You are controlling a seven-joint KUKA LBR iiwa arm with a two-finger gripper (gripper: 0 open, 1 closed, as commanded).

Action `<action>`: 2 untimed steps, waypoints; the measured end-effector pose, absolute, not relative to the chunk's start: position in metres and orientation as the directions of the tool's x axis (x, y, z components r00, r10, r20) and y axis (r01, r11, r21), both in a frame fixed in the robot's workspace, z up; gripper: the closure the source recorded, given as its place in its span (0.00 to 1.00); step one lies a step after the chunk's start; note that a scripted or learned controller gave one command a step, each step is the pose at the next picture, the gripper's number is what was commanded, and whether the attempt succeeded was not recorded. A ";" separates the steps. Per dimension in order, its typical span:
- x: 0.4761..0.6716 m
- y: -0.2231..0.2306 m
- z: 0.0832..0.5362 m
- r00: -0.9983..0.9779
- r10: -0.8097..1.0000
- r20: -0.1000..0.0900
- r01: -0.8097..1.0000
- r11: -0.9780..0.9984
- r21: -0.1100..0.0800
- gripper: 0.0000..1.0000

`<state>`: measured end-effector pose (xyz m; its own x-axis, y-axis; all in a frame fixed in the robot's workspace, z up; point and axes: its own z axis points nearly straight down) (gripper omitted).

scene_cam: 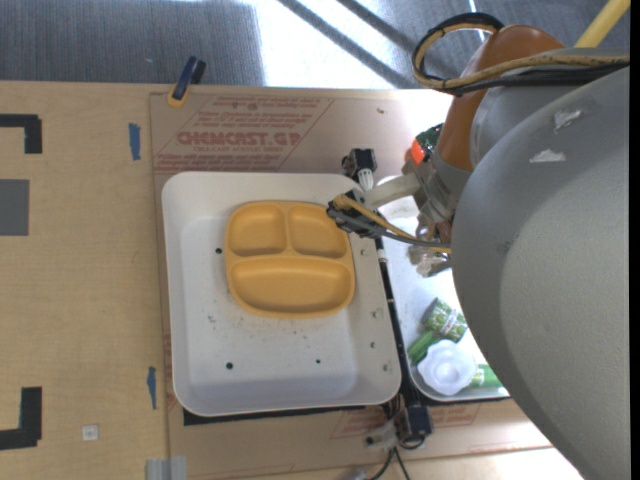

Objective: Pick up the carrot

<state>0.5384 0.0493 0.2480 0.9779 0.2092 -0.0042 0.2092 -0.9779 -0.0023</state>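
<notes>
Two white bins sit side by side, and the gripper [432, 230] hangs over the right bin [400, 298], near the wall it shares with the left bin [190, 298]. Most of the gripper is tucked under the big grey arm [560, 268], so whether it is spread or closed cannot be told, and nothing can be seen held in it. A bundle of black and yellow cables [355, 216] runs from the gripper out over the shared wall.

Just beyond the gripper, toward the far end of the right bin, lies a small orange piece with a bit of green beside it, which looks like the carrot [417, 153], though it is too small to be sure. On the near side of the gripper, in the same bin, sit a green-and-white packet [443, 320] and a round white lid-like thing [446, 370]. The arm covers the rest of that bin.

Across the wall from the gripper, a yellow plate [290, 258] lies flat in the left bin. It is smooth plastic with rounded corners and three compartments — two small, one long. Dark specks dot the bin floor around it.

Both bins rest on a cardboard sheet [240, 133] printed in red, laid on a tan bench [80, 268] with black corner marks and strips of blue tape [135, 140]. A black clip [358, 160] stands at the left bin's far corner. Beyond the bench is grey carpet [120, 38], crossed by bright bands of light.
</notes>
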 end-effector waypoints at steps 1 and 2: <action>0.524 0.077 0.224 0.970 0.244 -0.004 0.244 -0.970 -0.003 1.00; 0.520 0.095 0.196 0.979 0.206 -0.004 0.206 -0.979 -0.002 1.00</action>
<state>0.5200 0.0949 0.1957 0.9786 0.2058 -0.0038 0.2058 -0.9786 -0.0019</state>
